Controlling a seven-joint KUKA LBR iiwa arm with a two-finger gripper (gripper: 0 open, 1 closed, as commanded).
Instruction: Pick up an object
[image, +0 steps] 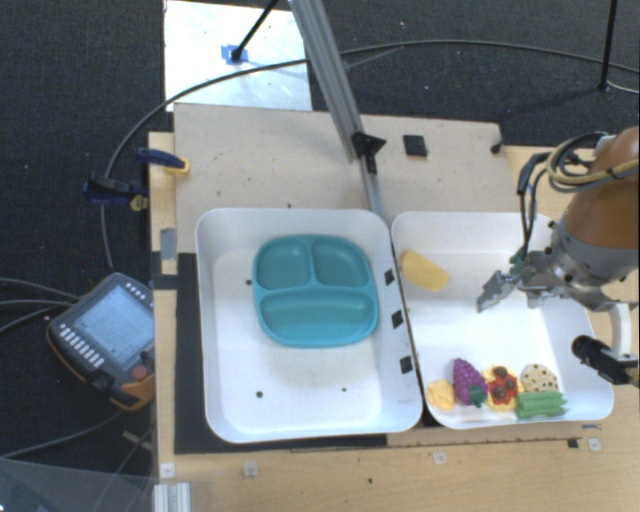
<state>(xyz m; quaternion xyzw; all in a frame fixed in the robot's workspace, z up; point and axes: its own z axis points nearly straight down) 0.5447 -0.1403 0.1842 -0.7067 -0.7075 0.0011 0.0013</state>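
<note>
We see the scene evenly and brightly lit from above, with soft light and only faint shadows. The two white bins (300, 420) come out near overexposed, their surfaces washed pale, and a sheet of white paper (240, 60) at the top glares brightest. The dark floor (70, 100) stays grainy. Detail is slightly soft throughout, and the small toys (495, 388) blur at their edges.

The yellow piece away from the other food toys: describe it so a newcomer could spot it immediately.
Find the right bin, the one the arm reaches into. Toy foods line its near edge. The yellow piece lies alone in the far left corner, next to the divide with the left bin: a plain, pale yellow wedge, apart from the rest.
</note>
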